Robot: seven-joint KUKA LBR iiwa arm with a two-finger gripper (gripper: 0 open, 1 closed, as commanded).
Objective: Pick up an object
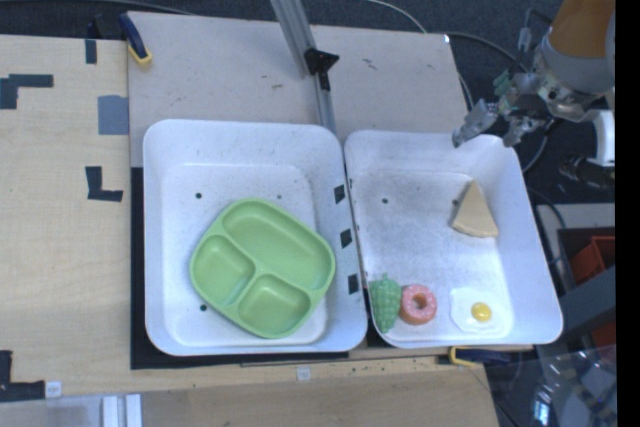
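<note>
The right white bin (pixel 400 215) holds a tan cheese wedge (pixel 474 212) near its right side. Along its front edge lie a green leafy vegetable (pixel 385 304), a pink donut (pixel 418 304) and a fried egg (pixel 479 312). My gripper (pixel 493 124) hangs over the bin's back right corner, above and behind the wedge. Its fingers are spread apart with nothing between them.
A green divided plate (pixel 262 267) lies in the left white bin (pixel 170 215). A metal pole (pixel 290 5) slants across the bench behind the bins. Cables trail at the back right beside the arm (pixel 580 25).
</note>
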